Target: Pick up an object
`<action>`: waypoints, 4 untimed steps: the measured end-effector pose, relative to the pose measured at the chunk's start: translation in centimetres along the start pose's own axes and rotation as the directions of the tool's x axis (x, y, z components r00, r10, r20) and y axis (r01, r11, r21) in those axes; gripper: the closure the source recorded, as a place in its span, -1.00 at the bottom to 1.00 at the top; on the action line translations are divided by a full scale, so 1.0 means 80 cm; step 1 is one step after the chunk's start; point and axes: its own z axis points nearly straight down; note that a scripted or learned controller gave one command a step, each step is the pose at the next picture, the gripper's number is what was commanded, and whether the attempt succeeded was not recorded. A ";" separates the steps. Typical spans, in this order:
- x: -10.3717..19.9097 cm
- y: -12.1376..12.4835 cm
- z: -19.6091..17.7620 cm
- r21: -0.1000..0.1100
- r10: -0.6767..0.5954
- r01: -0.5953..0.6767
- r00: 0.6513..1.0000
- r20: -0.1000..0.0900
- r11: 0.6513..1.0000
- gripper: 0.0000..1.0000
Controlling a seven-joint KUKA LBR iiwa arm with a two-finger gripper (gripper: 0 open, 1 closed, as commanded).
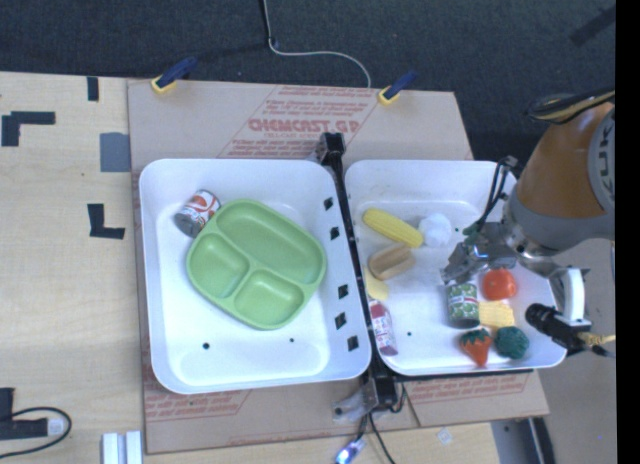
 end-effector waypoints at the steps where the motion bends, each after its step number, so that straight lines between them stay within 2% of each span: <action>1: 0.075 0.000 0.095 -0.007 0.001 -0.001 1.000 0.003 1.000 1.00; 2: 0.107 0.076 -0.039 -0.026 0.000 0.000 1.000 0.007 1.000 1.00; 3: 0.139 -0.024 -0.183 -0.021 0.002 -0.002 1.000 0.004 1.000 1.00; 4: 0.218 -0.024 -0.338 -0.029 -0.004 0.004 1.000 0.004 1.000 1.00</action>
